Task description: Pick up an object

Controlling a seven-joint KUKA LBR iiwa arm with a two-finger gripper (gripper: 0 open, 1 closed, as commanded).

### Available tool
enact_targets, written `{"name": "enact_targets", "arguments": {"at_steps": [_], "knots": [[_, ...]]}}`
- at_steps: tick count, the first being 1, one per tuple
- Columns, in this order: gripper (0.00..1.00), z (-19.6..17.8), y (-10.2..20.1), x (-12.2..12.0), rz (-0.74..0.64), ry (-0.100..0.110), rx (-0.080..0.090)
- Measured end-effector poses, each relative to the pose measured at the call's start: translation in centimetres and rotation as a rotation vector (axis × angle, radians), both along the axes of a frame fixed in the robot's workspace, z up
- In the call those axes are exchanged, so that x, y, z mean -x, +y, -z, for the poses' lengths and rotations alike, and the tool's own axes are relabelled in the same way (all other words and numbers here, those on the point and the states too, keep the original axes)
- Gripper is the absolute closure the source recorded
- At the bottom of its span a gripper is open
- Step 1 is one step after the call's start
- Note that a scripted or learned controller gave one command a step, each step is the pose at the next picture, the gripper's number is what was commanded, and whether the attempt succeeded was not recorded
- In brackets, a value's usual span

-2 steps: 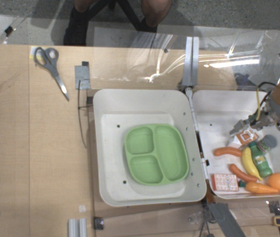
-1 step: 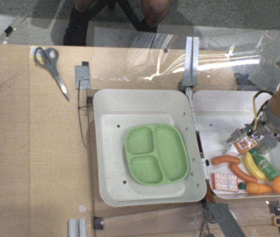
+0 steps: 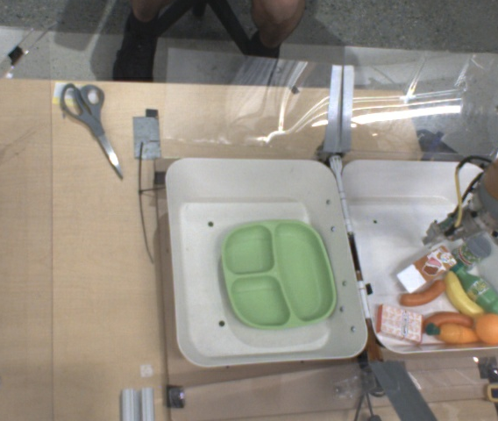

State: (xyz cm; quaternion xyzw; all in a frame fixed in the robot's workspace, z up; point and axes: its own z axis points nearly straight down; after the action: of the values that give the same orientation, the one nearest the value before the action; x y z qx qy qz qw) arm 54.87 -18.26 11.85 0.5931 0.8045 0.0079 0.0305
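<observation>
Gripper (image 3: 442,231) low in right bin (image 3: 380,204), just above food pile; can't tell its grasp state. Pile at bin's near right: sausage (image 3: 420,296), banana (image 3: 461,296), orange (image 3: 491,329), carrot (image 3: 456,332), green bottle (image 3: 481,292), small carton (image 3: 436,260), red-print card (image 3: 399,324). Green divided tray (image 3: 278,273) sits in left bin (image 3: 188,235). Scissors (image 3: 91,121) on bench, far left.

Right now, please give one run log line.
gripper: over right bin, above toys | green tray: left bin | nothing held

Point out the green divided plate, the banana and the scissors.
green divided plate (image 3: 278,273): camera view, on the ridge between its compartments.
banana (image 3: 460,296): camera view, on the middle of its yellow curve.
scissors (image 3: 100,134): camera view, on the blades just below the handles.
</observation>
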Motion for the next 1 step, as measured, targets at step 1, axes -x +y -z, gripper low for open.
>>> {"name": "enact_targets", "arguments": {"at_steps": [1], "knots": [[0.00,0.01,0.00,0.01,0.000,0.000,0.000]]}}
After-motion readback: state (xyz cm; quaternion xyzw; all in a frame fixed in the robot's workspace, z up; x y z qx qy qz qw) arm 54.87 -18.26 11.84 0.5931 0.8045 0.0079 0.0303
